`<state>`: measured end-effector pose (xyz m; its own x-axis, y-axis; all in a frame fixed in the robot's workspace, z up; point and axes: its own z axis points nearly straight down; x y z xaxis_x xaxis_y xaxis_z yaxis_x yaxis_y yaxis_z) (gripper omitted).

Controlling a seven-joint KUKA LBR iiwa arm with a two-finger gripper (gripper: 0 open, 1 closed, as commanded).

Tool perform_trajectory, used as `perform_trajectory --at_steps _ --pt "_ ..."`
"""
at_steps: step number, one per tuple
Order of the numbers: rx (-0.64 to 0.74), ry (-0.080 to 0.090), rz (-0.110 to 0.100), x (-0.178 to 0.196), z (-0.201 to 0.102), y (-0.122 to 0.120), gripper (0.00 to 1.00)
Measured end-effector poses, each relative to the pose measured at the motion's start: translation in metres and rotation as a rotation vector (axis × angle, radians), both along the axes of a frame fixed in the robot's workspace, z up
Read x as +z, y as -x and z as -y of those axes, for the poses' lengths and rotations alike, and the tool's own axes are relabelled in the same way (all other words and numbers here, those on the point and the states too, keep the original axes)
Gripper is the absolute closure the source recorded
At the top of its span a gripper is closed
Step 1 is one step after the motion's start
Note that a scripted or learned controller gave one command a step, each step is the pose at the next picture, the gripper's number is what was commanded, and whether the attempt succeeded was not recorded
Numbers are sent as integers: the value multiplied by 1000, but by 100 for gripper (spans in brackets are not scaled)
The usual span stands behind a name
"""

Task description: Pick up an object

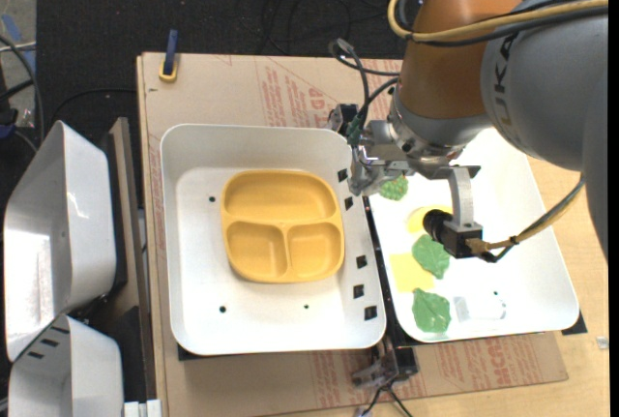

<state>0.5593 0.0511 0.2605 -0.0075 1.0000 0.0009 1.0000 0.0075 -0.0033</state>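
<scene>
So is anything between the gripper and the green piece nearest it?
Nothing visible is. The gripper sits right beside that green piece, near the left wall of the right bin, though the arm above hides part of the piece.

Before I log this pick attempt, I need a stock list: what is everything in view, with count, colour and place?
left shallow white plastic bin: one, white, on the cardboard
right shallow white plastic bin: one, white, beside the left one
yellow three-compartment plastic plate: one, yellow, middle of the left bin
green leafy pieces: three, green, right bin's left half
flat yellow pieces: apparently two, yellow, between the green ones
small pale clear item: one, whitish, right bin's front
brown cardboard sheet: one, brown, under both bins
blue-and-yellow clamp: one, cardboard's far left corner
robot arm: one, grey with orange band, over the right bin
gripper: one, at the right bin's far left corner
</scene>
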Motion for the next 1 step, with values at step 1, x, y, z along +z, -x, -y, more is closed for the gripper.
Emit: perform_trajectory --at_steps 1 --pt "-1 1 -1 -28 -39 19 100"
